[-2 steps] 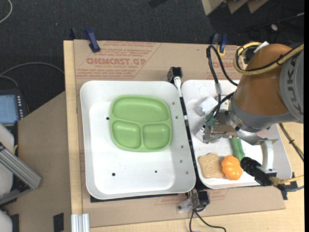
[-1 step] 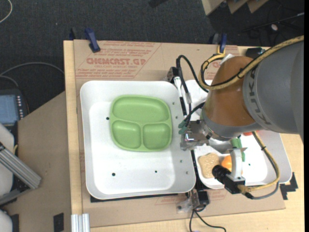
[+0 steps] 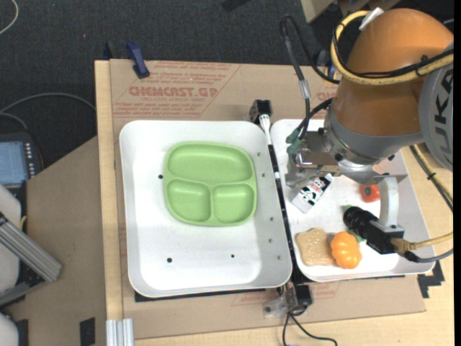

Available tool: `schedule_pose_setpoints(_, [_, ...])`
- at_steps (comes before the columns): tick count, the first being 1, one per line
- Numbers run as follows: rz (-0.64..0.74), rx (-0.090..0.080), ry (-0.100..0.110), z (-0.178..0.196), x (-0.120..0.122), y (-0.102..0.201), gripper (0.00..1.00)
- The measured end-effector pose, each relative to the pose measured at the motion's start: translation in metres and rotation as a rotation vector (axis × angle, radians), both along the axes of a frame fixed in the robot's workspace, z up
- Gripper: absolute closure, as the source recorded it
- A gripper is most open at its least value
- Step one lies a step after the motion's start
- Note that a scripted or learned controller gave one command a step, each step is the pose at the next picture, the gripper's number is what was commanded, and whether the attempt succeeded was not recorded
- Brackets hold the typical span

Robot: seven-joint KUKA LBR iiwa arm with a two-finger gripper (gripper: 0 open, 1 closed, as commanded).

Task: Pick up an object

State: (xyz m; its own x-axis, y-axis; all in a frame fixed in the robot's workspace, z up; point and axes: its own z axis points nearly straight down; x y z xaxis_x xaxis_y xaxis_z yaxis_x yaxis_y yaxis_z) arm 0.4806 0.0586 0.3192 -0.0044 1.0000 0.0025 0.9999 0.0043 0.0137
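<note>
I am watching the gripper (image 3: 307, 166) hanging over the far left part of the right white bin (image 3: 338, 272), and I cannot tell whether it is spread or closed. Just near of it, a small white box with black blotches (image 3: 312, 192) is lying tilted by the bin's left wall. I am counting four things there: that box, one tan bread slice (image 3: 313, 245), one orange pumpkin-shaped toy (image 3: 345, 250) touching the slice, and one small red piece (image 3: 370, 192). The left white bin (image 3: 209, 265) is holding one pale green three-compartment plate (image 3: 210, 184), with bare floor nearer.
</note>
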Motion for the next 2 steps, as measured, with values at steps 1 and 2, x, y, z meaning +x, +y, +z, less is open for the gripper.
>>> schedule_pose_setpoints(1, [-0.005,-0.003,0.002,0.099,0.003,-0.04,1.0])
schedule_pose_setpoints(2, [-0.008,-0.003,0.018,0.02,-0.002,-0.075,1.0])
